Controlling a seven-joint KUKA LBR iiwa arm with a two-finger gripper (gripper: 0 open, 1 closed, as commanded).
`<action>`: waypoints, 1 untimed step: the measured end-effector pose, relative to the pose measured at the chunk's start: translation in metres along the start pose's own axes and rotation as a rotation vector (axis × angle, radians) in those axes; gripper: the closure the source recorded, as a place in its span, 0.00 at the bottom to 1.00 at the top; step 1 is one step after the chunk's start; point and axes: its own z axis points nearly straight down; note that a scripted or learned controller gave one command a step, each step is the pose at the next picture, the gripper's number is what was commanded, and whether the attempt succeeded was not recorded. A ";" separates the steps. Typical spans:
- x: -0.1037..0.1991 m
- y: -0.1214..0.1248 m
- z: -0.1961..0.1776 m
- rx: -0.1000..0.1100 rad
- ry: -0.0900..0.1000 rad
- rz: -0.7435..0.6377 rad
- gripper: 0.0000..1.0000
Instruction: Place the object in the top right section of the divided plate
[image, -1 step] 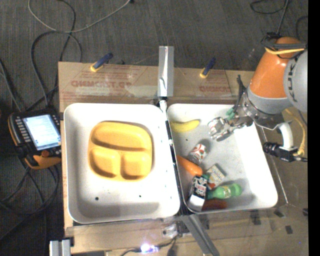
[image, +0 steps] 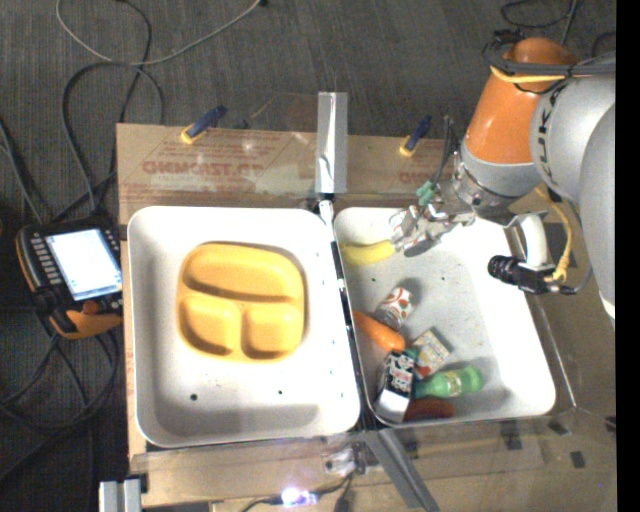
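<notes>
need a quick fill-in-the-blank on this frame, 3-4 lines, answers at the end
1. The yellow divided plate sits in the ____ bin.
2. The gripper hovers next to the ____ in the right bin.
3. The carrot lies against the right bin's ____ wall.
4. The green bottle lies on its ____.

Answers: left; banana; left; side

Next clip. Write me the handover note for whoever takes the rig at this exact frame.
Claw: low in the right bin, at the end of the banana near the bin's upper left corner; grip on it not confirmed.
Divided plate: yellow, in the left bin, nothing in its sections.
Done: nothing placed yet.
Left: secure an object, carry it over the divider, set it in the plate's top right section.
</notes>
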 end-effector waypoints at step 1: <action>0.080 0.016 0.023 0.002 -0.002 -0.053 1.00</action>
